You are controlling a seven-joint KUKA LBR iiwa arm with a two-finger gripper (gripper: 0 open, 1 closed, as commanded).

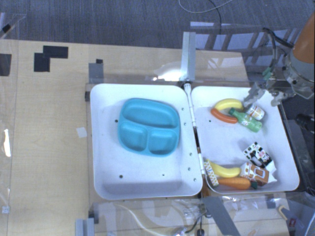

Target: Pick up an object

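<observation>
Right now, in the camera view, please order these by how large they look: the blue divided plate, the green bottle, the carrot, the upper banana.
1. blue divided plate, by far the largest.
2. upper banana and carrot: they look alike in size, so I do not rank them.
3. green bottle, the smallest.

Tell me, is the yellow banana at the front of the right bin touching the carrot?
Touching. The camera view shows the banana lying directly against the top edge of the carrot, with no white bin floor between them.
</observation>
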